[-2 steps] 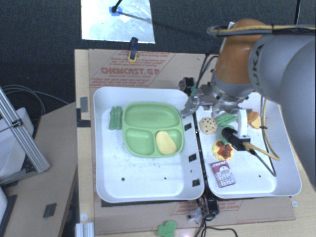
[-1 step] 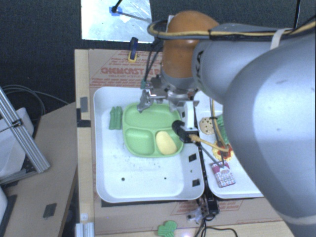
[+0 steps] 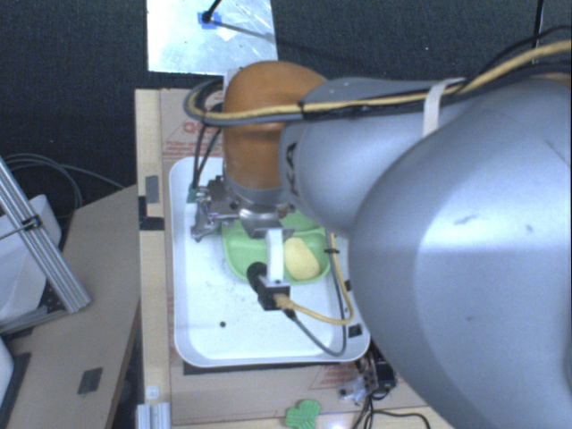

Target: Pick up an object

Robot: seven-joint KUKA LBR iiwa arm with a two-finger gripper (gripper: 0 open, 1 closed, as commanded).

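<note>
Yellow rounded object [image 3: 302,260] lies on a light-green sheet [image 3: 239,250] in the white bin [image 3: 214,333], just beside the gripper [image 3: 253,229]. Sheet runs under the gripper; open or closed: can't tell.

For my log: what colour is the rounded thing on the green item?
The rounded thing is pale yellow, seen in the camera view.

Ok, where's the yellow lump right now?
The yellow lump lies in the white bin, on the green piece, toward the bin's right side in the camera view, close under the arm.
</note>
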